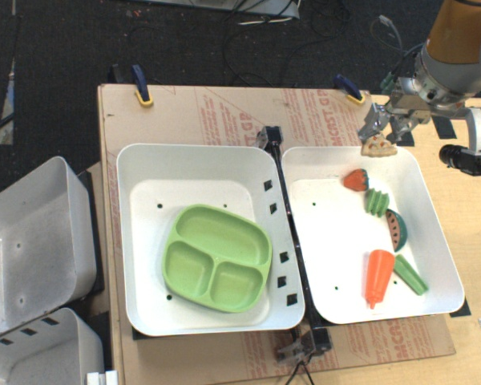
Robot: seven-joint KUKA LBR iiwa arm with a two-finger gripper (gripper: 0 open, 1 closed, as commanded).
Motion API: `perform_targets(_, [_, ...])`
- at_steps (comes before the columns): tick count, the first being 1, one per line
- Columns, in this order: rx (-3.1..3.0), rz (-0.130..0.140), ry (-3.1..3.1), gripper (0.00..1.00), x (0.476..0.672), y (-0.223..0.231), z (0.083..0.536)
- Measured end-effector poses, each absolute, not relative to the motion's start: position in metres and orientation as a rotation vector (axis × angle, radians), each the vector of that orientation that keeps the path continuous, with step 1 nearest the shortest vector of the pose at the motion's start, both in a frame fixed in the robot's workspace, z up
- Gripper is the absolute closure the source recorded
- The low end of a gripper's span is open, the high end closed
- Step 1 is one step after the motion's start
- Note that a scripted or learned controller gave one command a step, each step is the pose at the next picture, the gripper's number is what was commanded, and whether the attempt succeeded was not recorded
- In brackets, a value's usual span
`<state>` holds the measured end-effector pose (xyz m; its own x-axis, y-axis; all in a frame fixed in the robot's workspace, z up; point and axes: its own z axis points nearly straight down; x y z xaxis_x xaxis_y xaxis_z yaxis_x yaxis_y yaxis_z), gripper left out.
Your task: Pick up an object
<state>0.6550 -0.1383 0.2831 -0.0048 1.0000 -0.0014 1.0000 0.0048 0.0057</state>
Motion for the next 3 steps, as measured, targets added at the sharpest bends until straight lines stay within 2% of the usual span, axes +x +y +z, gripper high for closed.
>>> perform_targets(2, [2.217, -0.004, 2.231, 1.0, 0.609, -0.042, 0.247])
perform_targets(3, [2.217, -0.003, 2.23, 1.0, 0.585, -0.003, 0.249])
